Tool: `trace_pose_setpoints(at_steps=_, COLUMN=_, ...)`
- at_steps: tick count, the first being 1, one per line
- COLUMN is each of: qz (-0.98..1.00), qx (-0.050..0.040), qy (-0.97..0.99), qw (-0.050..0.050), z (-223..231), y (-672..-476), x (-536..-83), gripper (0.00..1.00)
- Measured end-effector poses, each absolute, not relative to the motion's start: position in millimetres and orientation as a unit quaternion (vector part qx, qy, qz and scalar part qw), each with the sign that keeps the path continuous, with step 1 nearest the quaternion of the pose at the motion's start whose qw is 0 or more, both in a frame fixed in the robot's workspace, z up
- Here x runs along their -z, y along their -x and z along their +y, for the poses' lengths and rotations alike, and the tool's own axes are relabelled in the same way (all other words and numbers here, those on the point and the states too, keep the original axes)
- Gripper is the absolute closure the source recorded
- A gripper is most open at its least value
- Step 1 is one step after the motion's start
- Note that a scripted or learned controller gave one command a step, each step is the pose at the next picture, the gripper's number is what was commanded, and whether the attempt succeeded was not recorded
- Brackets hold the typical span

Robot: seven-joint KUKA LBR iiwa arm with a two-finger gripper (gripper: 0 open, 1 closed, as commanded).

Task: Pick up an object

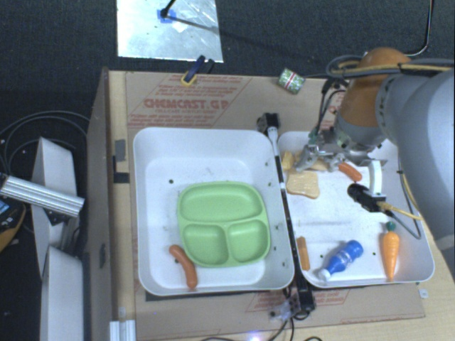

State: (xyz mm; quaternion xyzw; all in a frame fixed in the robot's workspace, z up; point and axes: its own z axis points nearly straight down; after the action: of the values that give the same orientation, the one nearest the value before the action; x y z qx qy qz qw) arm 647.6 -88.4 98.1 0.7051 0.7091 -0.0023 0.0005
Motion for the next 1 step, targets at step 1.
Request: trace_pose_setpoints(at_steps=1, qz=0.709, qx=-0.0012, qy=-0.705, qw=0.001, z=-56.1, y=-588.6, x=-185.3, gripper=1.00)
